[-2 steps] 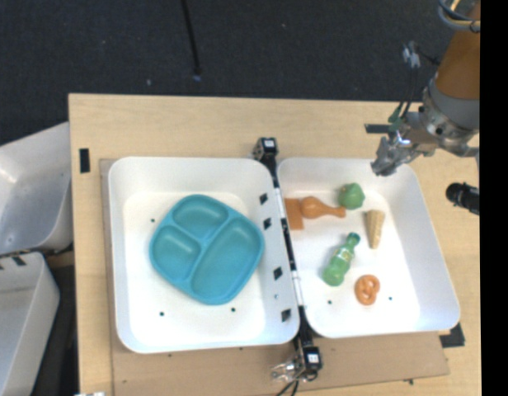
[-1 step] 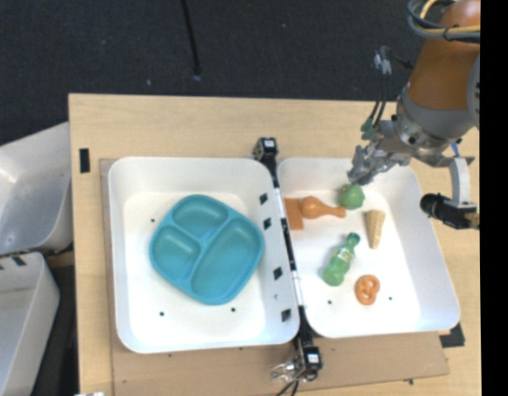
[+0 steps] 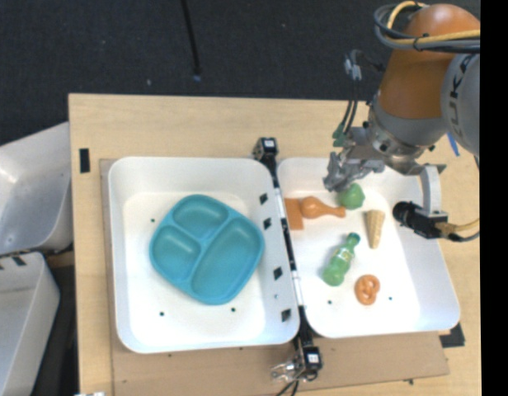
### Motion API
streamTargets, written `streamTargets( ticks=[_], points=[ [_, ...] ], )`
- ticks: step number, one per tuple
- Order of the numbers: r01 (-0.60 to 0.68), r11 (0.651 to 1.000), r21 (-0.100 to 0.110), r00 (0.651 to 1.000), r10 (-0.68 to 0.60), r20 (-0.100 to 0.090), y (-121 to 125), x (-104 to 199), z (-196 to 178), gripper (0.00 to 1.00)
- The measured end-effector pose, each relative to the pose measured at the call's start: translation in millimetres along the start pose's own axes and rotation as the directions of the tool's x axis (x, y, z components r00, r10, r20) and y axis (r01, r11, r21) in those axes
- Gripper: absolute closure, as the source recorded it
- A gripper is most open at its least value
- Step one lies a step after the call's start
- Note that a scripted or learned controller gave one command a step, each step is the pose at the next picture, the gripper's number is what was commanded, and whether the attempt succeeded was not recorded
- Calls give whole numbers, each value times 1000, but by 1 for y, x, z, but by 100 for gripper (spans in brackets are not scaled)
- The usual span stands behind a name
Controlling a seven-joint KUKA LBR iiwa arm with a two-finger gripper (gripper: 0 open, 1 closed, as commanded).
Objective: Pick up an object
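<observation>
**Gripper down over the green ball**

We saw the gripper (image 3: 346, 181) low in the right bin (image 3: 419, 304), at the green ball (image 3: 351, 195) by the far wall. We judged this the reach; next, a sure closing and lift.

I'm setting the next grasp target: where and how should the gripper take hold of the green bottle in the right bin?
Probably across the green bottle's wide lower body, coming straight down from above. It lies flat and slanted, cap toward upper right, so the fingers should close across its width, not along it. Bare bin floor flanks both sides.
</observation>
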State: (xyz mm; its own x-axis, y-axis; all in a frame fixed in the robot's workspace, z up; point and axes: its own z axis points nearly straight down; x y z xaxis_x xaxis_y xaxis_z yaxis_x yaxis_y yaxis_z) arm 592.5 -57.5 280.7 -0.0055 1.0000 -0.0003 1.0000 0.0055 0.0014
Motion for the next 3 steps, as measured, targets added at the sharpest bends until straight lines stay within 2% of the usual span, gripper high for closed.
streamTargets(
  ticks=[2, 3],
  points=[
    [0, 1000, 2, 1000, 0, -1, -32, 94, 6, 100],
    [0, 1000, 2, 1000, 0, -1, -48, 139, 20, 100]
  ],
)
